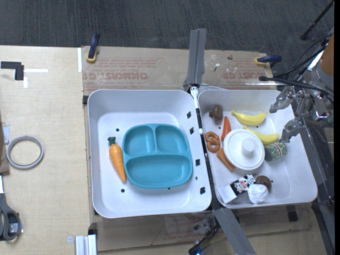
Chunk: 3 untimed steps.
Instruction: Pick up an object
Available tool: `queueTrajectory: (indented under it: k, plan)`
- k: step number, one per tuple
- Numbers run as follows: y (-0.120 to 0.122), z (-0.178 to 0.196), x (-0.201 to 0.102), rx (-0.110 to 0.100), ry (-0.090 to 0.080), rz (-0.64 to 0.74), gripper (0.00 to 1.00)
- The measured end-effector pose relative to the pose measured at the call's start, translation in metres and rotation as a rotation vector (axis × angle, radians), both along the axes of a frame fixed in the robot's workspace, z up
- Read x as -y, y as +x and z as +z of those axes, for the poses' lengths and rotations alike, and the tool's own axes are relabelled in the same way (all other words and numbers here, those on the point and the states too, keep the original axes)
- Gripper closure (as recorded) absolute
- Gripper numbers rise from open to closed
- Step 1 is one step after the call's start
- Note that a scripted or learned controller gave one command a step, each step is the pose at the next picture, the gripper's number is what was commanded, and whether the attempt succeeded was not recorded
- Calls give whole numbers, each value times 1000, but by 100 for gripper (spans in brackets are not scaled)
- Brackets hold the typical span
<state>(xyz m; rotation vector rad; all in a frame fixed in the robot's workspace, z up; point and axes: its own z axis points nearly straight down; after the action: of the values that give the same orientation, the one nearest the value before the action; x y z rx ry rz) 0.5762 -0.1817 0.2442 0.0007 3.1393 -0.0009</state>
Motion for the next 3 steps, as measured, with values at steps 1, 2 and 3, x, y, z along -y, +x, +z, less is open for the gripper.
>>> queueTrajectory:
  k: [1, 2, 3]
  plan:
    - [3, -116, -38, 1, 0, 124, 0]
    - [30, -134, -29, 24, -5, 51, 0]
    - [53, -134, -17, 29, -3, -9, 0]
